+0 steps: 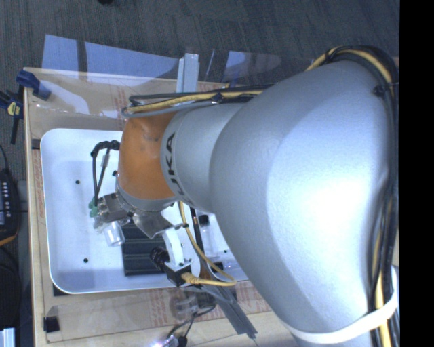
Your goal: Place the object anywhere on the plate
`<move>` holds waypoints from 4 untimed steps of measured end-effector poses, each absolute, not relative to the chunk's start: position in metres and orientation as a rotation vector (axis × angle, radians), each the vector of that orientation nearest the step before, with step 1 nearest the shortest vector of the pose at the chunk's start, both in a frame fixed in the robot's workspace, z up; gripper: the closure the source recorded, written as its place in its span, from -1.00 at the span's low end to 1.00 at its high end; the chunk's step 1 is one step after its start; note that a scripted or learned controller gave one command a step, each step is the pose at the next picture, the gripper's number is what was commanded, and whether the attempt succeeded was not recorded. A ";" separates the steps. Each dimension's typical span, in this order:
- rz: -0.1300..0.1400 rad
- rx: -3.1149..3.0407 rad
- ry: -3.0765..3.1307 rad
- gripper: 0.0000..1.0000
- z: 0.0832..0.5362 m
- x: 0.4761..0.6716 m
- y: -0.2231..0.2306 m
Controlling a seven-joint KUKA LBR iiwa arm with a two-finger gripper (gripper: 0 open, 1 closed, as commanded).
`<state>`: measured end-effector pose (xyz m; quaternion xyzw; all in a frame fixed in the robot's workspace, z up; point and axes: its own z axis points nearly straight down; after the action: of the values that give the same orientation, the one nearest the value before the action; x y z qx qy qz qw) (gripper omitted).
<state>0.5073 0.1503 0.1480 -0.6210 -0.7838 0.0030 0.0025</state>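
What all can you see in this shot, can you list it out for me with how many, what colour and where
bin: one, white, shallow, left half of the view, on the bench
bench: one, pale wood, under and around the bin
dark block: one, black, ribbed, on the bin floor near its lower edge, partly under the arm
clamp: one, blue, upper left corner of the bench
clear sheet: one, see-through with a blue tint, standing along the bench's far edge
floor: dark grey carpet, top of the view
cable: one, yellow, running along the top of the arm
arm: one, grey with an orange band, reaching in from the right and covering most of the view
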 end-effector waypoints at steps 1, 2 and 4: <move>0.002 -1.980 -2.438 1.00 0.192 0.520 0.071; 0.011 -2.133 -2.300 1.00 0.124 0.521 0.173; 0.004 -2.534 -1.854 1.00 0.302 0.578 0.149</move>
<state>0.5777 0.1492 0.3017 -0.8070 -0.5905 0.0013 0.0007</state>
